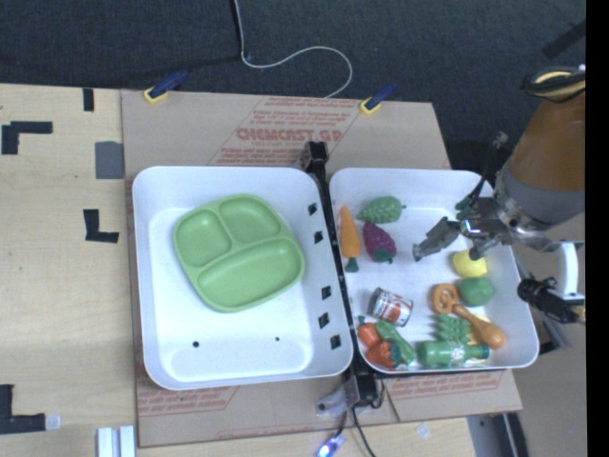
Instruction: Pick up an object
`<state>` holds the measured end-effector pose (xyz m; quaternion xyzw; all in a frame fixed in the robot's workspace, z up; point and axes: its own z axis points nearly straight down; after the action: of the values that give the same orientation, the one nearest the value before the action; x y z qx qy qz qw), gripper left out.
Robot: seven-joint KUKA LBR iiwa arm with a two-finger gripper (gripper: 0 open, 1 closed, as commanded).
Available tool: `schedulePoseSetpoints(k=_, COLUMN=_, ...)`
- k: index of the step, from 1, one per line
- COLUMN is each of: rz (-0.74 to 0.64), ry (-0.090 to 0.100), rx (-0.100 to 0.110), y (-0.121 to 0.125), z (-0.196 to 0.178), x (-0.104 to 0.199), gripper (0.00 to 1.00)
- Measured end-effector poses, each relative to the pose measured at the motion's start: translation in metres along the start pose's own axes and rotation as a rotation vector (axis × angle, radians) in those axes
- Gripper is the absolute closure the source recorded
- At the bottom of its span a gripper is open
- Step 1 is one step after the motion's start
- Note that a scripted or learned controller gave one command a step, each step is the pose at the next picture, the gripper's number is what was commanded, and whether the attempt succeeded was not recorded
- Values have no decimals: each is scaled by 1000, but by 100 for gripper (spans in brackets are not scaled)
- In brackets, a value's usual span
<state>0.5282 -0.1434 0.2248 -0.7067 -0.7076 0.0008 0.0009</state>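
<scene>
Toy foods lie in the right bin (pixel 419 181): an orange carrot (pixel 349 234), a purple grape bunch (pixel 379 242), a green leafy piece (pixel 383 208), a small can (pixel 389 307), a yellow lemon (pixel 468 264), a green round fruit (pixel 477 291) and an orange piece (pixel 445 300). My gripper (pixel 447 250) hangs over the bin's right half, open, with its fingers spread wide. One dark finger (pixel 430 242) points left over bare bin floor. The other finger ends just above the lemon. Nothing sits between the fingers.
The left bin (pixel 152 284) holds a green divided plate (pixel 240 251). More green and red toys (pixel 419 350) crowd the right bin's front edge. A black divider (pixel 328 255) separates the bins. The arm's body (pixel 552 160) stands over the right rim.
</scene>
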Motion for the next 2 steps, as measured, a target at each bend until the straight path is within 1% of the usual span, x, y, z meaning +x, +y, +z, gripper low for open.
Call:
schedulePoseSetpoints(k=1, rz=-8, ry=3, rx=3, y=18, z=44, x=90, gripper=0)
schedulePoseSetpoints(k=2, rz=-8, ry=1, rx=-6, y=41, z=-3, x=156, gripper=0)
